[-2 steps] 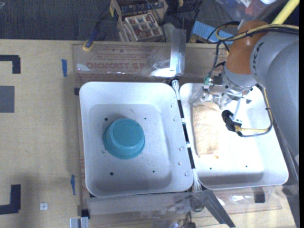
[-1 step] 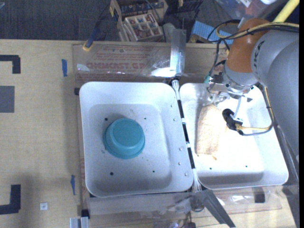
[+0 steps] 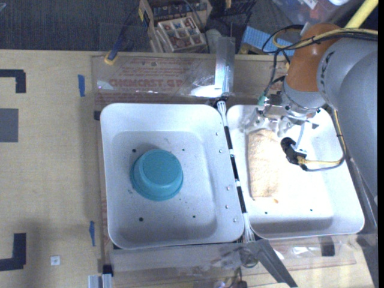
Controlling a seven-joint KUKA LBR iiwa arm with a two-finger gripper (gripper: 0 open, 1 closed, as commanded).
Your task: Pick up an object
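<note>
A teal bowl (image 3: 157, 174) lies upside down in the middle of the left bin (image 3: 114, 131). A tan, speckled oblong object (image 3: 263, 164) lies lengthwise in the left half of the right bin (image 3: 336, 215). My gripper (image 3: 279, 125) hangs over the far end of the tan object, under the orange-banded wrist (image 3: 309, 62). The wrist and its cabling hide the tip of the gripper. A black and yellow cable (image 3: 306, 159) dangles just right of the tan object.
The grey arm (image 3: 357, 95) covers the right bin's far right corner. A clear plastic sheet (image 3: 162, 77) lies behind the bins. Boxes and clutter (image 3: 177, 23) stand beyond the bench. The bins' adjoining rims (image 3: 233, 161) run between bowl and tan object.
</note>
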